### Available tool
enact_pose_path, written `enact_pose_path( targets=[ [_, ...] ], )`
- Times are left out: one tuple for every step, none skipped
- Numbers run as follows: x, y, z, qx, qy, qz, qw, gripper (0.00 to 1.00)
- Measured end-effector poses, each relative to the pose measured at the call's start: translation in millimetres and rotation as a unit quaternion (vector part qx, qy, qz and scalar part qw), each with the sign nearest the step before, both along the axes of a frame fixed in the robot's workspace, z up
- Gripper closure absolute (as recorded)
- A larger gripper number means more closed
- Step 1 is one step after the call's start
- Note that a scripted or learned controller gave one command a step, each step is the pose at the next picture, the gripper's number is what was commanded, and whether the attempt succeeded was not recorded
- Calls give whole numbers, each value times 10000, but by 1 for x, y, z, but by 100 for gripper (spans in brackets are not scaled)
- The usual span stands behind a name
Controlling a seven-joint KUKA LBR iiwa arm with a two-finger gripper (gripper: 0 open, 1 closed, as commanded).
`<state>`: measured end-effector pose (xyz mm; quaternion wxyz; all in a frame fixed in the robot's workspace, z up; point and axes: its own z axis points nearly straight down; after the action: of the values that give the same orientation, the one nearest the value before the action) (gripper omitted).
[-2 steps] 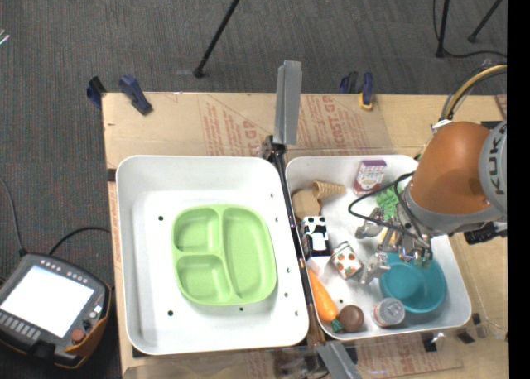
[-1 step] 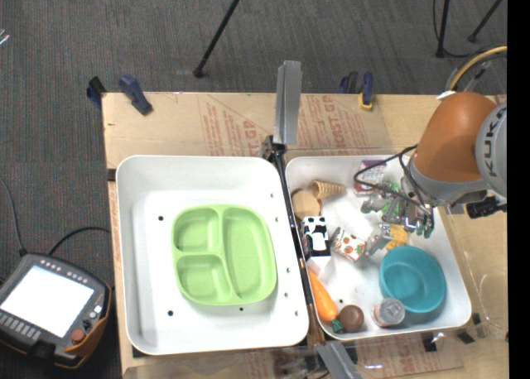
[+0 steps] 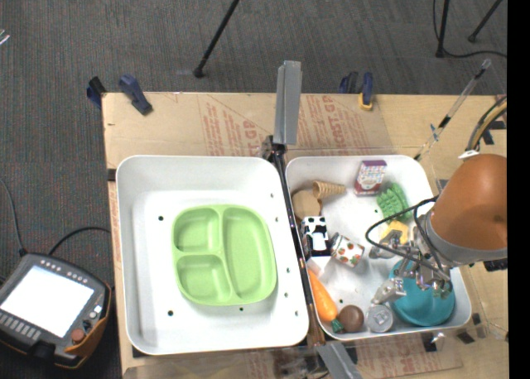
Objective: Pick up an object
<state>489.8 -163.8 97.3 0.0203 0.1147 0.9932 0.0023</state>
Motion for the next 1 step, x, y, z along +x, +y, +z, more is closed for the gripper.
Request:
enact_pose_path(
  targets=[
    [62,20,-10,19,194,-438,9989,0]
  ],
)
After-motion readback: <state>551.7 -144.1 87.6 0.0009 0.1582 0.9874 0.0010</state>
